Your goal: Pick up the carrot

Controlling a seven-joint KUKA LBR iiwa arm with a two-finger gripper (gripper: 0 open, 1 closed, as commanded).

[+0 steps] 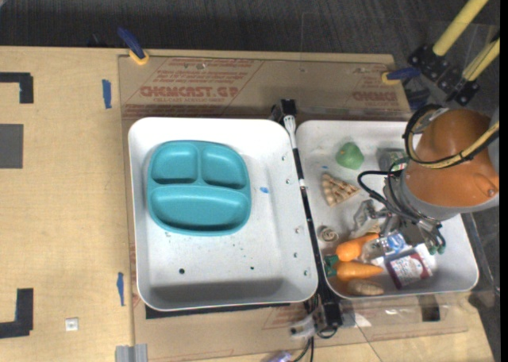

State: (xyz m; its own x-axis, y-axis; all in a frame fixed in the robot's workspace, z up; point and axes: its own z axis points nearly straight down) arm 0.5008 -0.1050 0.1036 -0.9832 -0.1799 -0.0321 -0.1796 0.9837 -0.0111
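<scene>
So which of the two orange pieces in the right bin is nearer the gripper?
The upper orange piece, rounder and sitting just left of the gripper. The longer carrot lies below it, closer to the bin's front wall.

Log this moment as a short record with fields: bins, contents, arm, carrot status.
left bin: white bin holding a teal divided plate
right bin: white bin with mixed small items
carrot: orange carrot lying near the right bin's front edge
nearby items: green piece, tan wedge-shaped piece, small bottle with a dark red label
arm: gripper low over the right bin, above the carrot
carrot status: in the bin, not lifted
</scene>
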